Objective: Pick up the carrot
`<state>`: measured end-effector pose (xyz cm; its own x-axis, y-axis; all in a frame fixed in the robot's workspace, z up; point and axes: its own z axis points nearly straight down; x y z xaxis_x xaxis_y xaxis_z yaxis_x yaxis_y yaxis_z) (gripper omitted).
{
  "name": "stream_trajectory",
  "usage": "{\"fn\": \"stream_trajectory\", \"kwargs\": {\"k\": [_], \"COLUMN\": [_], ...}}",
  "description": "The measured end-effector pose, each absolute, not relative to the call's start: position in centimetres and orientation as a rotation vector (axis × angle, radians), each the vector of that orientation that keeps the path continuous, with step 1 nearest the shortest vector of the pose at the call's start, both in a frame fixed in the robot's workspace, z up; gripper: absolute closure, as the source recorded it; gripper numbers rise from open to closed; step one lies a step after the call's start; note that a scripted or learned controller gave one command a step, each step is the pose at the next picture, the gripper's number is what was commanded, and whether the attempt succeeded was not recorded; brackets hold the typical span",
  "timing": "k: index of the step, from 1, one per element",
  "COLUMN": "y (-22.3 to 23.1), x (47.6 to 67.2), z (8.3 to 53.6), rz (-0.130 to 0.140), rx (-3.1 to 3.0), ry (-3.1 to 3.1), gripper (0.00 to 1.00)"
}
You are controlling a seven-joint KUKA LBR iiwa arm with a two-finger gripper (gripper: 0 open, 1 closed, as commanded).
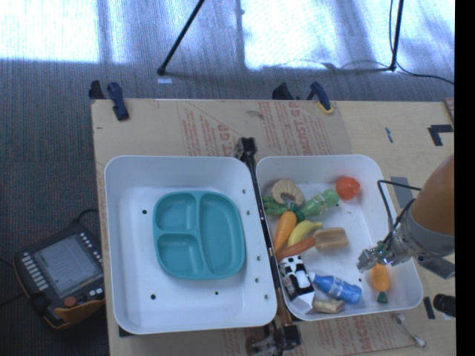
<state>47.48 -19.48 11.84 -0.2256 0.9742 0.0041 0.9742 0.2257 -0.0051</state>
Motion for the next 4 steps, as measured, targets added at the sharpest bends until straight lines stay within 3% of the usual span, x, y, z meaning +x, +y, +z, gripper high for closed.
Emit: {"fn": "stream_trajectory", "kwargs": {"k": [1, 2, 3, 4], "y": [-13.8, -13.8, -21.3, -21.3], "x": [47.6, 47.6, 51.4, 51.5], "z": [15.0, 15.0, 12.3, 13.1], "rz": [0.003, 0.003, 0.001, 0.0], "rx": [-2.163, -2.165, -1.645, -1.649], "ry": [-2.271, -2.269, -2.671, -2.666], "gripper": [1.0, 0.0, 0.0, 1.0]}}
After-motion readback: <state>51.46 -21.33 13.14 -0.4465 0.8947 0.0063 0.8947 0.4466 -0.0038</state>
